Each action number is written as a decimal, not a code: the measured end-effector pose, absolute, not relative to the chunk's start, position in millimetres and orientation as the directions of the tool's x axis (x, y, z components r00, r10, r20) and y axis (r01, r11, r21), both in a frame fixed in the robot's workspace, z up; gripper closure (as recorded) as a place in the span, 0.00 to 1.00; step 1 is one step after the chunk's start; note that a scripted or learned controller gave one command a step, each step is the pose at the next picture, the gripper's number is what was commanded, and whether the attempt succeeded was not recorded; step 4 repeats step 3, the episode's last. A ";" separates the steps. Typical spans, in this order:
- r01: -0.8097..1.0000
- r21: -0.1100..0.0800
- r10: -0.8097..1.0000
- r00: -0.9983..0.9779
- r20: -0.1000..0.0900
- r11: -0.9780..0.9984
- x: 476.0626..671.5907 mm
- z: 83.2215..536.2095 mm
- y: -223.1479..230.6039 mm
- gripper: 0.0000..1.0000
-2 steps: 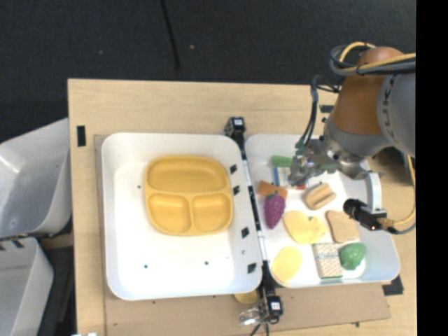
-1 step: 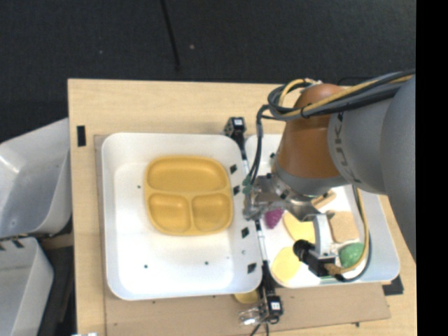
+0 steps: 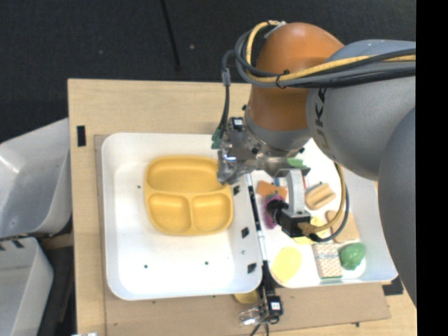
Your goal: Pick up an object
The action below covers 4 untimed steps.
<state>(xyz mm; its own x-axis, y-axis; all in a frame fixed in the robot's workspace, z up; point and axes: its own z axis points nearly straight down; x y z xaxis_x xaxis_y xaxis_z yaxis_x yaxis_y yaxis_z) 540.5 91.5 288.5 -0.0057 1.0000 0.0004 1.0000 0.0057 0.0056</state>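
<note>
Yellow plastic marks the largest item here: a rounded-square yellow tray with three compartments (image 3: pixel 189 194), lying flat in the left shallow white bin (image 3: pixel 119 257), towards that bin's far right part. One long compartment runs along the far side and two smaller ones sit on the near side.

The metal pincer (image 3: pixel 227 165) hangs over the tray's far right corner, at or just above the rim; contact cannot be judged. Whether it is apart or together cannot be told either, since the wrist hides it from above. Nothing is seen held in it. The grey arm (image 3: pixel 364 117) with its orange band (image 3: pixel 287 54) reaches in from the right, covering much of the right white bin (image 3: pixel 318 161).

In that right bin lie several small things:
- a flat yellow round disc (image 3: pixel 287 262) at the near left
- a speckled square pad (image 3: pixel 327 263) just beside it
- a green rounded lump (image 3: pixel 352 255) next to the pad
- a tan block (image 3: pixel 319 197) farther back
- a small orange piece (image 3: pixel 266 187) and a magenta item (image 3: pixel 273 205) near the dividing wall

Both bins rest on the pale wooden worktop (image 3: pixel 87 208).
</note>
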 end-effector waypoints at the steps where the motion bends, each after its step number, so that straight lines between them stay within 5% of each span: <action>1: 1.000 0.004 1.000 -0.008 0.002 0.008 522.9 357.8 159.8 1.00; 2: 1.000 0.001 1.000 -0.001 0.000 0.001 489.2 402.0 122.8 1.00; 3: 1.000 0.006 1.000 0.000 0.000 0.000 490.1 461.0 91.6 1.00; 4: 1.000 0.006 1.000 0.000 0.000 0.000 490.1 461.0 91.6 1.00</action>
